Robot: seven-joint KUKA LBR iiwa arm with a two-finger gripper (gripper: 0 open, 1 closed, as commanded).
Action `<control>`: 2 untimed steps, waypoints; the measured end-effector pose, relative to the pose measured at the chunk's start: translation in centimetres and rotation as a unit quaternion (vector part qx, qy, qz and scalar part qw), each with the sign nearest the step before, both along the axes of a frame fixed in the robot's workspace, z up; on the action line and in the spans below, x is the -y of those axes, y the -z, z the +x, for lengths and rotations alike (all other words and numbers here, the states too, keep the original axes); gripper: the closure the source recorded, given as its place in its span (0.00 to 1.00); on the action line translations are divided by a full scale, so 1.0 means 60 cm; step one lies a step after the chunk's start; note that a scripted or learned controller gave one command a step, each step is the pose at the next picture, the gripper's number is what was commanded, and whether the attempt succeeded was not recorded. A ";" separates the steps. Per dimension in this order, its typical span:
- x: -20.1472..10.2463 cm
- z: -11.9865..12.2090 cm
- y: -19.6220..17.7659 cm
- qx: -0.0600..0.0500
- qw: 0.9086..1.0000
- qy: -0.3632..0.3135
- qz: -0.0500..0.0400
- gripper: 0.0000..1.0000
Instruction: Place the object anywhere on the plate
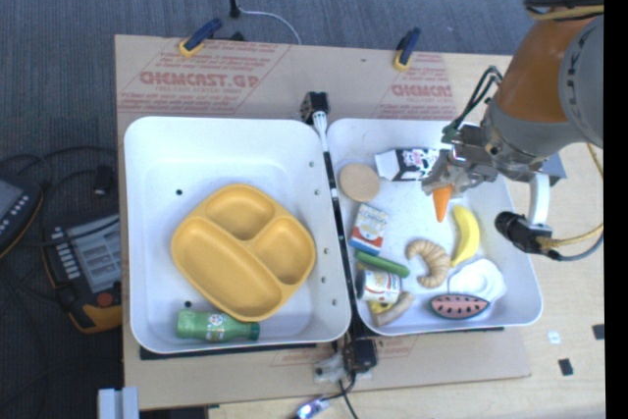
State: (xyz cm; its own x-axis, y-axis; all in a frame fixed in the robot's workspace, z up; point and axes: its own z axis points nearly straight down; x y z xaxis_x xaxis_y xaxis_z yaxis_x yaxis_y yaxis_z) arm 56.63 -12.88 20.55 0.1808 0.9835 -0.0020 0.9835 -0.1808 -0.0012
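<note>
A yellow divided plate (243, 250) lies in the left bin (157, 152) with nothing on it. My gripper (443, 182) hangs over the upper middle of the right bin (525, 304). Its fingers are shut on the top of a small orange carrot (442, 204), which points straight down. The carrot sits just above and left of a banana (467, 234). Plate and gripper are far apart, with the divider between the bins in between.
A green bottle (218, 325) lies at the left bin's front edge. The right bin holds a tan round cookie (359, 182), a black-and-white carton (412, 160), a croissant (429, 260), a watermelon slice (459, 305), a small red carton (370, 226) and a green vegetable (381, 262).
</note>
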 end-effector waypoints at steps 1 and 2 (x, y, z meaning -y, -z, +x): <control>-0.044 0.106 -0.202 0.001 0.999 0.033 0.000 1.00; -0.044 0.106 -0.201 0.000 0.999 0.034 0.000 0.00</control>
